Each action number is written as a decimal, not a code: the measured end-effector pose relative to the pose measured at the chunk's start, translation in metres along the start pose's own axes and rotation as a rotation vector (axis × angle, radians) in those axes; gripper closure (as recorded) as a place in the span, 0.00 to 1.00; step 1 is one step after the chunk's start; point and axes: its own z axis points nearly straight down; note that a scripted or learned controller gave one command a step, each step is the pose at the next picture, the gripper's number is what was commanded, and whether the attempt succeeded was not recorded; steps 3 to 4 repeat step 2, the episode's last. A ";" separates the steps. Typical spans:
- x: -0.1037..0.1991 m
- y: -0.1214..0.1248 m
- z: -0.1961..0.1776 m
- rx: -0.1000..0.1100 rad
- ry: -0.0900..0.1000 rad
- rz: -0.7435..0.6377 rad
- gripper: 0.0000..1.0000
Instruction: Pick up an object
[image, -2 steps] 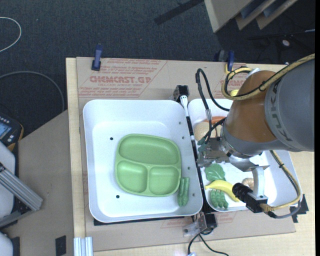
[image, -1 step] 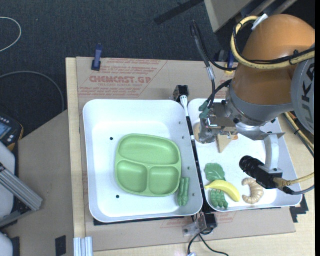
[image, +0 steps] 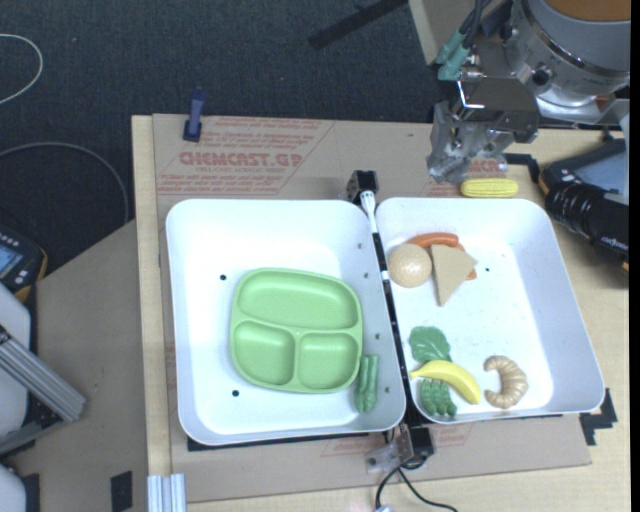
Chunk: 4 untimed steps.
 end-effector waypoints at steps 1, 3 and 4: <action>0.014 -0.011 0.130 0.032 -0.009 0.003 1.00; 0.013 -0.009 0.113 0.015 -0.006 0.003 1.00; 0.013 -0.009 0.113 0.015 -0.006 0.003 1.00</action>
